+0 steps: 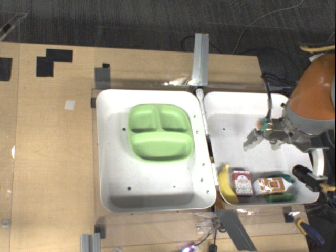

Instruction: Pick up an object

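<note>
My gripper hangs over the middle of the right bin, its two fingers spread open with nothing between them. Along that bin's front edge, below the gripper, lie a yellow banana, a small red and white box, an orange and white carton and a green item. The gripper is apart from all of them.
A green divided plate lies in the left bin. A raised divider separates the two bins. The grey arm with its orange band covers the right bin's far right side.
</note>
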### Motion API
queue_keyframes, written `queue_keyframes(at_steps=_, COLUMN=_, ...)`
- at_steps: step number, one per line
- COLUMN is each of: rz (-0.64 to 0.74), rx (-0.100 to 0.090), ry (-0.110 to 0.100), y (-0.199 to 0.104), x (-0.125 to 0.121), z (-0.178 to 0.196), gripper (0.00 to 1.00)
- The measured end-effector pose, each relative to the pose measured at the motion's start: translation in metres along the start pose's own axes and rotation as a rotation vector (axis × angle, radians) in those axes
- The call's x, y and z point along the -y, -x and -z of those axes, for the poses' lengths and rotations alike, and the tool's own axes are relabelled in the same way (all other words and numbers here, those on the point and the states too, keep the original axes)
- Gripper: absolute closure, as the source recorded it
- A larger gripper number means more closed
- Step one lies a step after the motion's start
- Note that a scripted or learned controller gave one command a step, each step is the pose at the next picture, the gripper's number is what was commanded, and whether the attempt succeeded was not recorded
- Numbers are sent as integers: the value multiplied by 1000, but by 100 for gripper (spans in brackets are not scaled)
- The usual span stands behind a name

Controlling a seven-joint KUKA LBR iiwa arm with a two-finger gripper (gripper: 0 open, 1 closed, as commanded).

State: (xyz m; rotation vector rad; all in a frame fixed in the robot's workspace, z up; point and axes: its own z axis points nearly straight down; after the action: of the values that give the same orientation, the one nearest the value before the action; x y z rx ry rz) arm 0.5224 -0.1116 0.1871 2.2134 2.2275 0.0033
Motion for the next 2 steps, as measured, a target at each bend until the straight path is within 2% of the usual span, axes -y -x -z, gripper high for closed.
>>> queue_keyframes(at_steps=1, rz=-102, rx=0, ry=1, y=48, x=-22, z=-24, gripper=0)
queue_keyframes(at_steps=2, rz=120, rx=2, ry=3, y=76, x=13, z=38, gripper=0)
